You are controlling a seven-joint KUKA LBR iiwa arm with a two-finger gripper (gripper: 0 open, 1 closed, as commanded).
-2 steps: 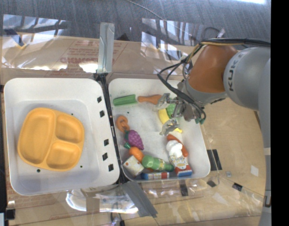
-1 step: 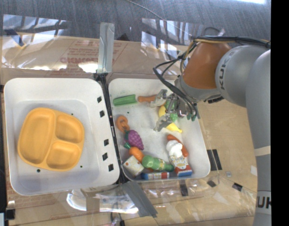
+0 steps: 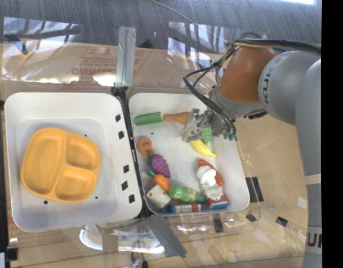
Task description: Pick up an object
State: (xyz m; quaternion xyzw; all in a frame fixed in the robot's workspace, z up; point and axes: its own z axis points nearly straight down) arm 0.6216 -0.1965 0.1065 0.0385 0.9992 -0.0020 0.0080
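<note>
The arm (image 3: 283, 82) is reaching in from the right over the right bin (image 3: 234, 155), with its hand (image 3: 198, 132) hanging low over the bin's upper middle area. Whether the hand is spread or pressed together cannot be told; nothing is visibly sitting in its grip.

A yellow banana (image 3: 203, 147) is lying just below the hand, touching or nearly touching it. Its long axis is running diagonally, from upper left to lower right, with the lower tip pointing toward the bin's right wall. A green piece (image 3: 206, 134) is sitting just beside the hand, above the banana.

A green cucumber (image 3: 147, 118) is lying near the bin's upper left, long axis nearly horizontal. An orange carrot-like piece (image 3: 177, 116) is lying to its right, pointing toward the hand. A purple grape bunch (image 3: 158, 163) is resting left of centre.

The left bin (image 3: 15, 127) is holding a yellow divided tray (image 3: 60, 164).
</note>
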